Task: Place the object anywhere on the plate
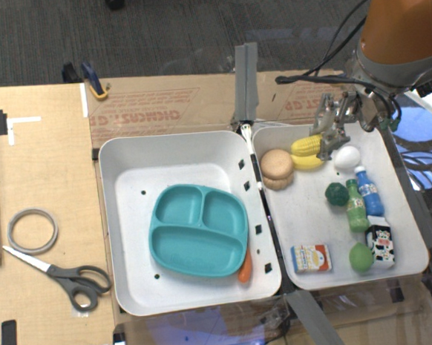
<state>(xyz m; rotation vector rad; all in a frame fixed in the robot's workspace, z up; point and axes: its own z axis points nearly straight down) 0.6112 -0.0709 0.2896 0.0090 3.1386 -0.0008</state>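
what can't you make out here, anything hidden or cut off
- Gripper, camera view: small and blurred over the right bin; whether it grips the corn is unclear.
- Carrot: partly tucked under the teal plate.
- Arm: cut off by the top edge.
- Carton label: too small to read.

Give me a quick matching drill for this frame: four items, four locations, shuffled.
Items:
1. plate
2. carrot
3. corn
4. scissors

Locations:
A. bench, left of both bins
B. right bin, far end, beside the hand
C. middle of the left bin
D. left bin, against the plate's near right corner

Pairs: 1-C, 2-D, 3-B, 4-A
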